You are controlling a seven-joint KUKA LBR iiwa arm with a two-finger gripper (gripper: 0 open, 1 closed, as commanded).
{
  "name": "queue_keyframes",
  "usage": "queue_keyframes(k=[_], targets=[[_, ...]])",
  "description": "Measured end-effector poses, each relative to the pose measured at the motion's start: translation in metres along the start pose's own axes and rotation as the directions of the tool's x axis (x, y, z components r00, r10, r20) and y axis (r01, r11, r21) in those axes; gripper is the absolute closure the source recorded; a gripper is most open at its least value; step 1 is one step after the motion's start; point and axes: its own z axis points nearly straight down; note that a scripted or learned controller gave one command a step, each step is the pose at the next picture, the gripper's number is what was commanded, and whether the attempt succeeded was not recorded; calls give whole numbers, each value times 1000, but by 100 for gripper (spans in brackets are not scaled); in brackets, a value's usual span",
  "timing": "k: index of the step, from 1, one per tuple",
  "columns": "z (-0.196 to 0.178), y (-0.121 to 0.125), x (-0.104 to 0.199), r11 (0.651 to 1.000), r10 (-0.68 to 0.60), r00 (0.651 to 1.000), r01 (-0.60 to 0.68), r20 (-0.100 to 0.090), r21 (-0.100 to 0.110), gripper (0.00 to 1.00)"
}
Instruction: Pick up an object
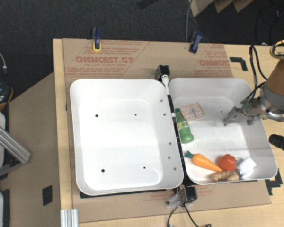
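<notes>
So the arm comes in from 3 o'clock and its gripper hangs over the upper-right part of the right bin, nothing between the fingers, and whether the jaws are spread or pressed together is honestly too small and blurry to tell. The left bin isn't where the pickable stuff is. Everything sits in the right bin, mostly toward 6 o'clock from the gripper. The biggest candidate is the green bottle, lying flat right against the bin's left wall, long axis running roughly 12 to 6, with the cap end looking like it points to 12. Next is the carrot, long axis about 10 to 4, leafy green end at 10 and tip at 4. Then a red tomato-ish thing just beside it, round so no real axis, a brownish root piece lying about 8 to 2 near the front rim, and a small white block. To do this step well, the arm would probably want to pick the carrot, since it's away from the walls, drop straight over its middle, and close across the short width, so fingers lined up 1 to 7.
</notes>
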Motion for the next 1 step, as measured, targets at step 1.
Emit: queue_keyframes(k=[1], targets=[[9,-30,1,1000,3,1000,-3,-6,6,0]])
